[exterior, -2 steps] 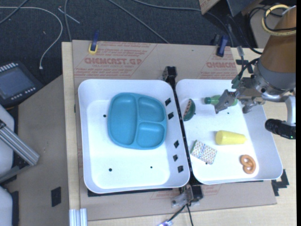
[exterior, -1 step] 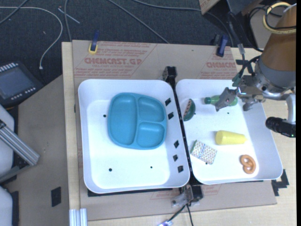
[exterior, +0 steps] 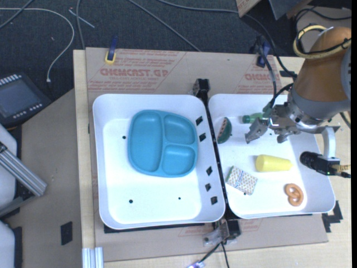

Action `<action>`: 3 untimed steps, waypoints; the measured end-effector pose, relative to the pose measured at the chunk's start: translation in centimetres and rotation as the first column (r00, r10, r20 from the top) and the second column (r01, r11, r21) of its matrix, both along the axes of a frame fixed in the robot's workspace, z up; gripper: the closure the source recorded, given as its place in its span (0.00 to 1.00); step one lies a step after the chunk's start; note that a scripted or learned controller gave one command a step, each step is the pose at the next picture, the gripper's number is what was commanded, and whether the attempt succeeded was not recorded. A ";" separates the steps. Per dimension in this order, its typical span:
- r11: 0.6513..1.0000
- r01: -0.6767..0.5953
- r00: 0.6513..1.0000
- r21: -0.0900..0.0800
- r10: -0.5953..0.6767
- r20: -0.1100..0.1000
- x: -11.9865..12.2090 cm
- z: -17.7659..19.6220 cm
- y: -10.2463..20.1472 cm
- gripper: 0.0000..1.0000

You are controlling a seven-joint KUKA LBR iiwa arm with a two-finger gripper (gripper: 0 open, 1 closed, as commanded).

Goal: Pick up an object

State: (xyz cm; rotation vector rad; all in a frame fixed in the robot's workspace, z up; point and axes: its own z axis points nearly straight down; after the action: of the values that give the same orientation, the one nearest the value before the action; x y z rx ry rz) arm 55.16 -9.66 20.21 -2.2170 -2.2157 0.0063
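We count two shallow white bins on the wooden table (exterior: 78, 149), side by side. The left bin (exterior: 111, 200) holds one thing: a light blue plastic plate with three compartments (exterior: 163, 143), lying flat in its upper middle.

The right bin (exterior: 312, 202) holds five loose things that could be picked up. A yellow, rounded block with a tapered end (exterior: 273, 163) lies near the bin's centre. Lower left of it lies one small flat packet with a blue-and-white checked pattern (exterior: 242, 180), tilted. At the lower right lies one orange-brown pretzel-shaped ring (exterior: 294, 194). At the bin's upper left edge, just beside the divider, lies one slice-shaped piece with a green rim and red face (it looks like a toy watermelon slice) (exterior: 224, 128). A small green item (exterior: 252, 118) sits just left of the arm's wrist; we cannot make out its shape.

The grey arm with its orange band (exterior: 326, 66) comes in from the upper right of the frame. Its two-finger gripper (exterior: 268, 134) hangs over the upper middle of the right bin, above and slightly left of the yellow block. The fingers (exterior: 255, 134) stand spread apart, with nothing between them.
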 end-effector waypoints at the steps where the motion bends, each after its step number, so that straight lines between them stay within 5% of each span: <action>1: 1.000 0.000 1.000 0.000 0.000 0.001 0.8 -5.3 -0.4 0.00; 2: 1.000 0.000 1.000 0.000 0.000 0.001 0.7 -9.6 -0.6 0.00; 3: 1.000 0.000 1.000 0.000 0.000 0.007 0.8 -8.2 -0.5 1.00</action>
State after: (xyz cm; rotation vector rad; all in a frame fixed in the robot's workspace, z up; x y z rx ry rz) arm 56.00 -10.20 11.98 -2.2207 -2.2193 -0.0017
